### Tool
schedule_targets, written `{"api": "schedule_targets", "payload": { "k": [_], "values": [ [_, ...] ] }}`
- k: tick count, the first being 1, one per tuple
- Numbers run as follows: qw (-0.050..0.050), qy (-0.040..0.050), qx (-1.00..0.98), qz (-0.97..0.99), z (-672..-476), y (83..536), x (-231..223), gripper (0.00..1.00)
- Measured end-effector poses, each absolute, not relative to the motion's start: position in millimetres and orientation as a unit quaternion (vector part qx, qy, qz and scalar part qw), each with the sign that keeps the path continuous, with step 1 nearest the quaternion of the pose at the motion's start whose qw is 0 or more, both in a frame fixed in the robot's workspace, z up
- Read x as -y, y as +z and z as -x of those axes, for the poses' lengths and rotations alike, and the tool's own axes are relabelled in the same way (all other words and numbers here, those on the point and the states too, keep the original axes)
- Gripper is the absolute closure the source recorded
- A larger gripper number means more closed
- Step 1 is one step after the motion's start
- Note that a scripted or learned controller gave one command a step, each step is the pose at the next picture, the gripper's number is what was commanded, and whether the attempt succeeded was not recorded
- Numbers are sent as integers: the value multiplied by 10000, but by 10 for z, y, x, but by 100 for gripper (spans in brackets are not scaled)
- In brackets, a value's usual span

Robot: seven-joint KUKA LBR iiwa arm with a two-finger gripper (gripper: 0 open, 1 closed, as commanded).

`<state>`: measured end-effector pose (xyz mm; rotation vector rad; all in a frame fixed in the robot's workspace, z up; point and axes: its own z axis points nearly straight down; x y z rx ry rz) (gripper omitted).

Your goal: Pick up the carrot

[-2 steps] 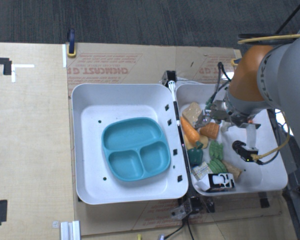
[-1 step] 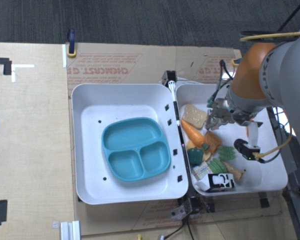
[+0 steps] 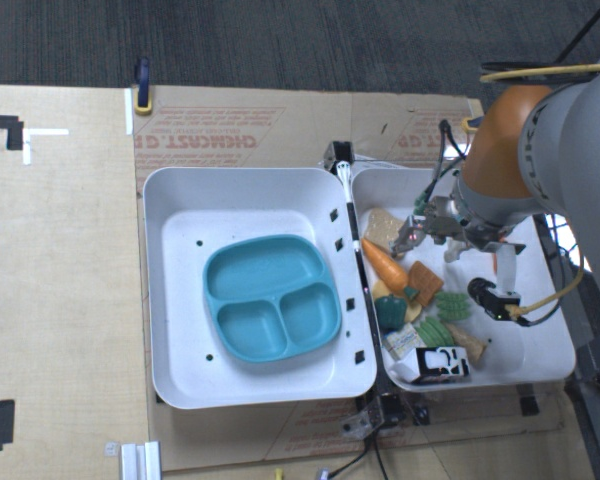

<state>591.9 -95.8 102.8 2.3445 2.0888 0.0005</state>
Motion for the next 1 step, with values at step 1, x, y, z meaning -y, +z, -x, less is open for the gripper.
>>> {"api": "schedule_targets", "payload": {
  "k": [1],
  "values": [
    [67,48,-5379,-8430,-4945,973,967,0]
  ]
}}
